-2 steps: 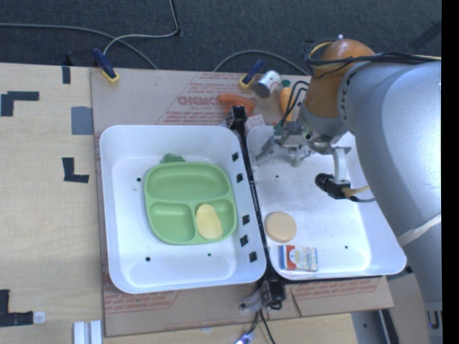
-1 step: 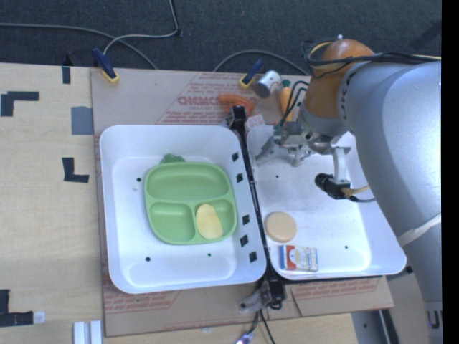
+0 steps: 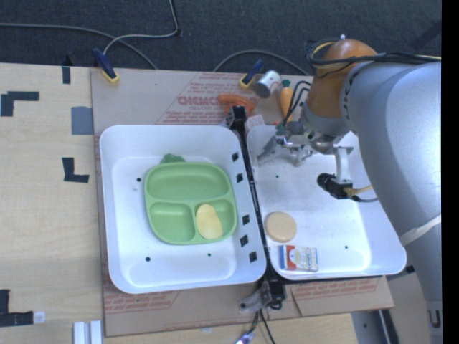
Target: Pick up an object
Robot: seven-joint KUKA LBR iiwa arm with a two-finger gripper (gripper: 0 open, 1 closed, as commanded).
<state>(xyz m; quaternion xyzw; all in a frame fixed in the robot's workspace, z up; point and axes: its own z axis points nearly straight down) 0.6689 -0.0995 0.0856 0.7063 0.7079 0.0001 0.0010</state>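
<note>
Two bins: sitting side by side.
End effector: hanging over right bin's far end; grip state unreadable.
Targets: round disc and small packet lying nearer.
Risk: descending here is likely closing on nothing.

Reaching in from the right, grey arm bending downward, gripper hanging low beneath the orange band.
</note>
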